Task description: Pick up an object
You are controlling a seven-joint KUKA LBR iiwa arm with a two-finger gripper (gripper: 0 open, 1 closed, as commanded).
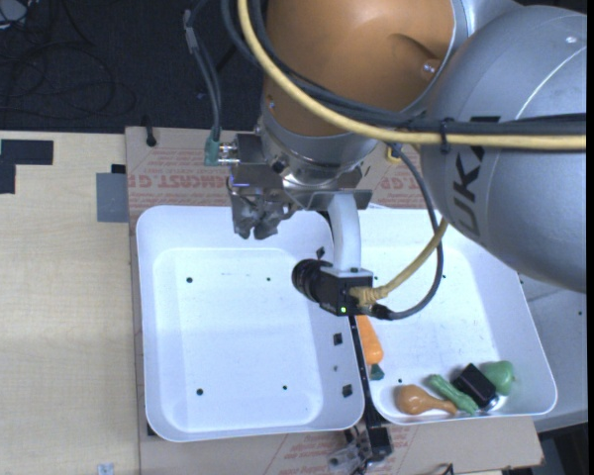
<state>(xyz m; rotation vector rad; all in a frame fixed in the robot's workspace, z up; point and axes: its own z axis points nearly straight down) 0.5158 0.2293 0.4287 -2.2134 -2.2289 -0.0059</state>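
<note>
Objects cluster in the right bin's (535,384) near corner: an orange carrot-like piece (373,344) by the divider, a tan piece (416,399), green pieces (497,372) and a black block (473,384). The gripper (257,221) hangs over the left bin's (158,364) far edge; its grip cannot be told. Reversed red lettering marks the cardboard (173,178).

Two white bins (158,265) on a wooden bench (49,295); dark, perhaps cabled, background.

Two white bins (158,265) — four small objects (455,389) in the right one — one arm (515,117)
</note>
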